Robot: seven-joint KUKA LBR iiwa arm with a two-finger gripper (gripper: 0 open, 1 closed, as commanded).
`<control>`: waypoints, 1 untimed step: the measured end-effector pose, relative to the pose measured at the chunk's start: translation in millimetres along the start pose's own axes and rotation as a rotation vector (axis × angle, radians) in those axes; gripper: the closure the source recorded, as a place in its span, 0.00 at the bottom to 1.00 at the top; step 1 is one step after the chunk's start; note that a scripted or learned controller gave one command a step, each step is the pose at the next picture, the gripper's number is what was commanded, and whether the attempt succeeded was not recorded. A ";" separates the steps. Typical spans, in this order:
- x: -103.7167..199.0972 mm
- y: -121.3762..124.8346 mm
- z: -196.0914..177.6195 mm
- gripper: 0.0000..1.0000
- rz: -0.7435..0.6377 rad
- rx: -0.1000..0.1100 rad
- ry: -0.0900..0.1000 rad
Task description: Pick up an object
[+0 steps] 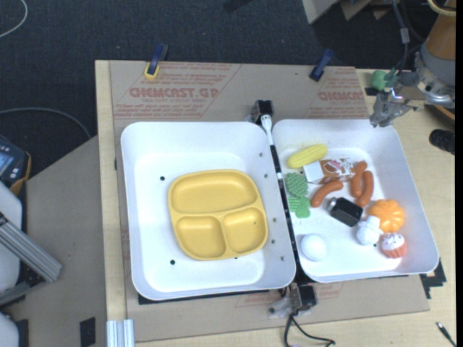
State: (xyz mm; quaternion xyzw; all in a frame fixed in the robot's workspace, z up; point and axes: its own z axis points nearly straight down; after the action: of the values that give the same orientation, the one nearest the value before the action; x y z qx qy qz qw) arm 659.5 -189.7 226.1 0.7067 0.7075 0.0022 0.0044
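Board, left print: the brown board (217, 85) is showing "CHEMCAST GP" in red.
Board, right print: the same wording is repeating, partly unreadable.

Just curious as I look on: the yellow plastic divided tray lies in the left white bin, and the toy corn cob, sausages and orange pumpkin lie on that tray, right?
Not quite. The camera view shows the yellow plastic divided tray in the left white bin, but the yellow toy corn cob, the sausages and the orange pumpkin lie in the right white bin, not on the tray.
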 end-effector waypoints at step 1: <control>0.2 0.9 0.7 1.00 0.000 0.005 0.001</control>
State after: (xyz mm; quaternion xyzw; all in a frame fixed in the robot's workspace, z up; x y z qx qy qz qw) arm 660.4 -189.4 225.4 0.7066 0.7076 0.0006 0.0023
